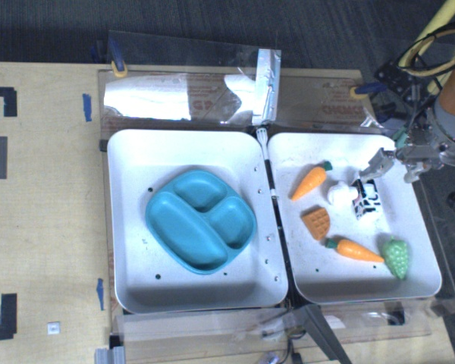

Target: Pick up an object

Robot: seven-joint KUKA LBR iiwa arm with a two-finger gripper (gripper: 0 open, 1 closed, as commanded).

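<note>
Toys fill the right bin (428, 275), with the gripper (390, 161) poised over its upper right corner; whether its fingers are apart or together I cannot tell. Nearest to it, down and to the left, lies a black-and-white toy (368, 198) touching a white ball (339, 195). An orange carrot (311, 181) lies tilted to the left of the ball, near the bin's inner wall. Below it sits a brown waffle-like piece (316, 222), and just beside that a second carrot (354, 250) points toward a green bumpy toy (396, 257) by the right rim. Bare white floor shows along the bin's top and bottom edges. In the left bin (129, 203) rests a blue divided tray (200, 219), well apart from the gripper.
</note>
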